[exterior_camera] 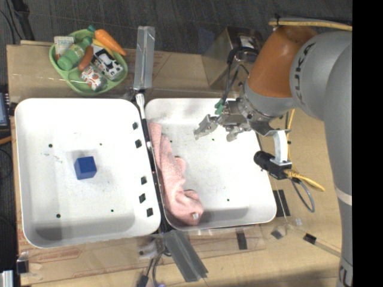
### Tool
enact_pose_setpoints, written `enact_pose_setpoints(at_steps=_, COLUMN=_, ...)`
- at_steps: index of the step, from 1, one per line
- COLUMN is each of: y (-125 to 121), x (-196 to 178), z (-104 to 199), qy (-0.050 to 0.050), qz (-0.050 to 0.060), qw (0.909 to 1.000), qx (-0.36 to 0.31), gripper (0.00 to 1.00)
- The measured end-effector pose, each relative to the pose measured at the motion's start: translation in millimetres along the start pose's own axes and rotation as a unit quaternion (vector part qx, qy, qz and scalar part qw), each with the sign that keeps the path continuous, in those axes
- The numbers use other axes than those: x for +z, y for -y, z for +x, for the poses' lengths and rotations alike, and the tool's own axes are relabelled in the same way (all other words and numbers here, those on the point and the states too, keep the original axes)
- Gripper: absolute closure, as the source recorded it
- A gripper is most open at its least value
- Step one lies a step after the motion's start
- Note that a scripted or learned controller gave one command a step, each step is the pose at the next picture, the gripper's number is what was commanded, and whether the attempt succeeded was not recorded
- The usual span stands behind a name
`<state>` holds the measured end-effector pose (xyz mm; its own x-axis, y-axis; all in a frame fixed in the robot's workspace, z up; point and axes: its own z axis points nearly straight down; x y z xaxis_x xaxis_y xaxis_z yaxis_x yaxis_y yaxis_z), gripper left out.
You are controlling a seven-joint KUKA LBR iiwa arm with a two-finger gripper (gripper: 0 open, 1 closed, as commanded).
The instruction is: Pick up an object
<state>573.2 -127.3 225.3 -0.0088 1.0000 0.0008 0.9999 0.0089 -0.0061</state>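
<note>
Up over the right bin point(263, 205) hangs one gripper point(218, 126), and its two fingers are spread apart with nothing between them. One finger point(203, 126) points toward the left and the other sits closer to the arm point(311, 58) (the big grey one with the orange band). The arm's top and far side are cut off at the picture's edge.

Counting things: two white bins, one pink cloth point(170, 175), one blue block point(85, 167), and one green bowl point(72, 79) full of toys.

The pink cloth lies bunched along the left wall of the right bin, below and to the left of the gripper, near it but not touching. Its bottom end is rolled up, so some of it is hidden in its own folds.

The blue block sits alone in the left bin point(36, 220), well apart from the gripper, with the wall between the bins in the way.

The green bowl is on the bench point(179, 67) behind the left bin. An orange carrot point(108, 39) pokes out on top; the other toys are piled up and too small to name, maybe little boxes.
</note>
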Motion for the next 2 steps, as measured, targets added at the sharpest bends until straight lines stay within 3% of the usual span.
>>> enact_pose_setpoints(at_steps=2, y=11, x=64, z=9, qy=0.000, qz=0.000, qw=0.9994, qx=-0.035, gripper=0.00)
